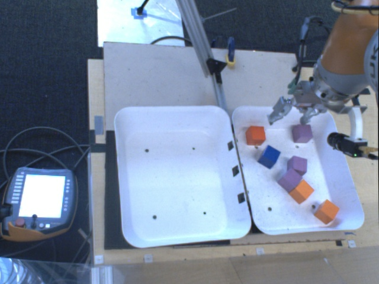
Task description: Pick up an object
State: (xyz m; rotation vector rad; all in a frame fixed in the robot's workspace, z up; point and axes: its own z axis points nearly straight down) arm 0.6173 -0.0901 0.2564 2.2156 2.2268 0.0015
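Right bin [349,185] — holds seven blocks. Orange block [256,135] near the upper left corner; blue block [269,157] just below it. Purple block [302,133] at the upper middle. Two purple blocks at centre [297,164] [289,180], close together, the lower one touching an orange block [302,191]. Another orange block [326,211] near the lower right corner.

Gripper [291,115] — over the bin's far edge, fingers spread apart, nothing between them; one fingertip just above the upper purple block.

Left bin [124,158] — beside the right one.
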